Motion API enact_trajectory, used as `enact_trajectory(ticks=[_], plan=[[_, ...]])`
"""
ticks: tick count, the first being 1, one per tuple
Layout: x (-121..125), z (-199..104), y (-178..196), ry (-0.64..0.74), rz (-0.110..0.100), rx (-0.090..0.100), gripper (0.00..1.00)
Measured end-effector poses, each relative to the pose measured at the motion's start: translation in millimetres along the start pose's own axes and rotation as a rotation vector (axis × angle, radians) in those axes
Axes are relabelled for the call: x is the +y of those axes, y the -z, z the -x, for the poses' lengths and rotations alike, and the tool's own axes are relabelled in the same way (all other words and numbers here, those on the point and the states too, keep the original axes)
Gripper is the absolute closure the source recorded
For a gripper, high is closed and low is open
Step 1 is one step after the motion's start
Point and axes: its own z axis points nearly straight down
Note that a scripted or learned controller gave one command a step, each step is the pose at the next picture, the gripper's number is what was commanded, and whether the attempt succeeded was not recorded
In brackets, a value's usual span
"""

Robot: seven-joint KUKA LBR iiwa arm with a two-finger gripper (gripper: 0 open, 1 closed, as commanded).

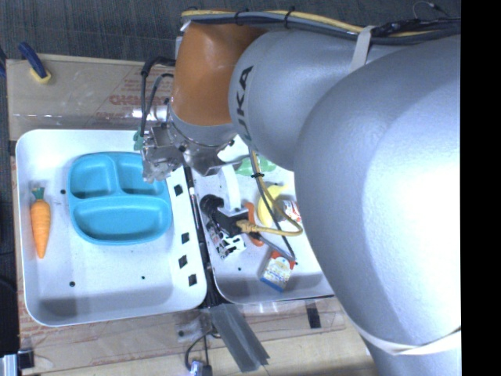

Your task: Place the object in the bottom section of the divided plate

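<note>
Hovering over the blue plate's right edge, the gripper hides whether it grasps anything. Nearby carrot looks light, rigid; best pinched mid-body.

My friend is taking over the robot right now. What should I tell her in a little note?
Claw: low over the right edge of the blue divided plate, by its upper right section; whether it grips anything can't be seen.
Plate: in the left bin; all of its sections look bare.
Toy carrot: lying in the left bin, left of the plate, apart from it.
Right bin: jumble of small items, partly hidden by the arm.
Done: nothing is in the plate's bottom section.
Left: get the object into that bottom section.
</note>
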Motion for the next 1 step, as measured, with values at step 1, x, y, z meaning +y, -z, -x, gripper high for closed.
enact_trajectory(ticks=[1], plan=[[-28.3,-47.9,-1.0,0.303,-0.003,0.0,1.0]])
